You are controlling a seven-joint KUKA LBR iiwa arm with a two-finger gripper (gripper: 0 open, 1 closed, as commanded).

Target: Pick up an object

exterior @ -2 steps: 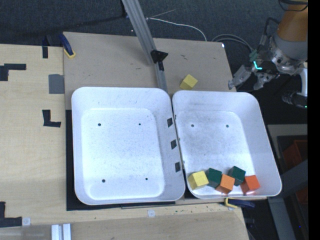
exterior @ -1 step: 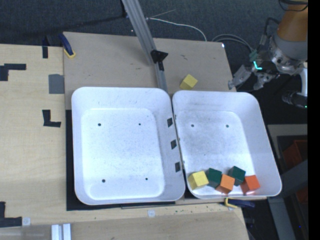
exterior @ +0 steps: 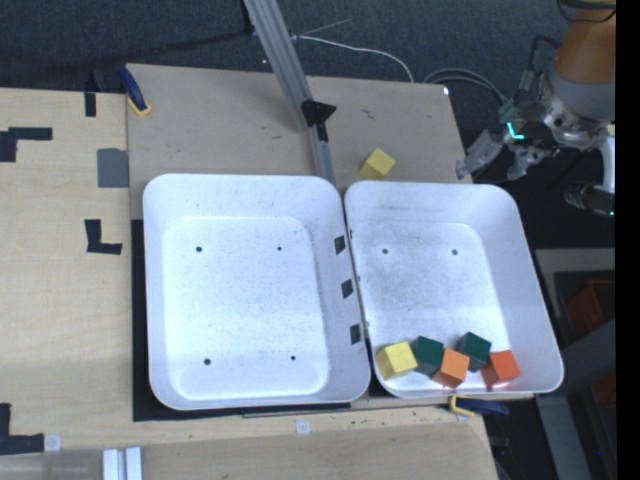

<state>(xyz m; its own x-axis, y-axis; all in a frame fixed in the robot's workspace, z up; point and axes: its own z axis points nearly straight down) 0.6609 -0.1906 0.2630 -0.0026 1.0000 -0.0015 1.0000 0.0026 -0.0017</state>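
gripper [exterior: 497, 160] open, empty, beyond right bin [exterior: 520, 218]

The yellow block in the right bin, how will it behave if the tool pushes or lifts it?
The yellow block looks like a small flat-faced cube, so it should slide, not roll. It seems rigid. It touches a green block near the right bin wall, so a push would likely disturb its neighbours.
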